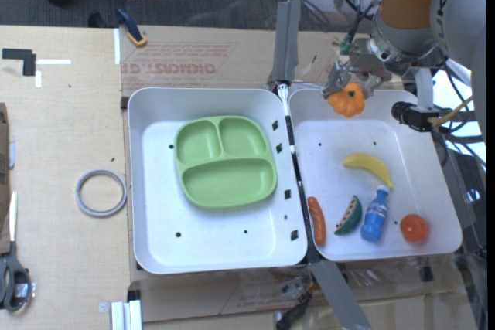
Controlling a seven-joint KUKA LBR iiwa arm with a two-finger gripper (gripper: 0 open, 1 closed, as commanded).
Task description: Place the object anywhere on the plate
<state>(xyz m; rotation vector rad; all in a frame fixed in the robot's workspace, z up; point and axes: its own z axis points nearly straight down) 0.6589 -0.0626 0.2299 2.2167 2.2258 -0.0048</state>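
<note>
One small orange toy pumpkin (346,101) sits pinched in the closed two-finger gripper (345,87), lifted above the right bin's far edge. Well left of it, nearer the camera, lies the green divided plastic plate (226,161).

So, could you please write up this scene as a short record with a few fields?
arm: reaches in from the right, gripper over the far edge of the right bin
held object: small orange pumpkin between the fingers
target: green divided plate in the left bin, nothing on it
right bin contents: banana, blue bottle, watermelon slice, sausage, orange ball
outside bins: tape ring
</note>
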